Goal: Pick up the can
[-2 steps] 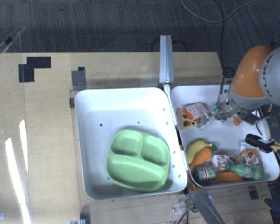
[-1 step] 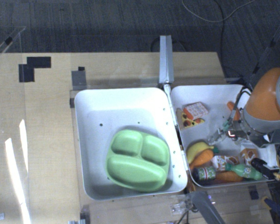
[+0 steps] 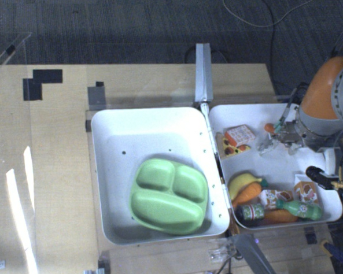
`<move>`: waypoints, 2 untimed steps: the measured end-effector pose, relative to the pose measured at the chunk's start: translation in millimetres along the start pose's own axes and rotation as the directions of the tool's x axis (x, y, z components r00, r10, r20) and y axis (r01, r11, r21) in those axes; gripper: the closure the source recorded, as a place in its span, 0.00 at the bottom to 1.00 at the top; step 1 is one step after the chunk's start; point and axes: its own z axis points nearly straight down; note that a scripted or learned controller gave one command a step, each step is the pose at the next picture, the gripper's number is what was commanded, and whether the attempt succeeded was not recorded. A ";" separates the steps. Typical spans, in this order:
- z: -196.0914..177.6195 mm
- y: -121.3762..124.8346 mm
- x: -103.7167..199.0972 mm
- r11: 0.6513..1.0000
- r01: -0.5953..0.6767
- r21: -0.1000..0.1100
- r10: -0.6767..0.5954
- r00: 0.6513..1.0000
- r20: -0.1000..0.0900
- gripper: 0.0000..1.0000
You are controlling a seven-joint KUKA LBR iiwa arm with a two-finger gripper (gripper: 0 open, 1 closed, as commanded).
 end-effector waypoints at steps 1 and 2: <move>-1.3 -74.0 -6.6 0.942 -0.335 0.000 0.335 0.942 -0.001 0.00; -13.7 -70.5 -5.0 0.944 -0.330 -0.007 0.330 0.944 -0.004 1.00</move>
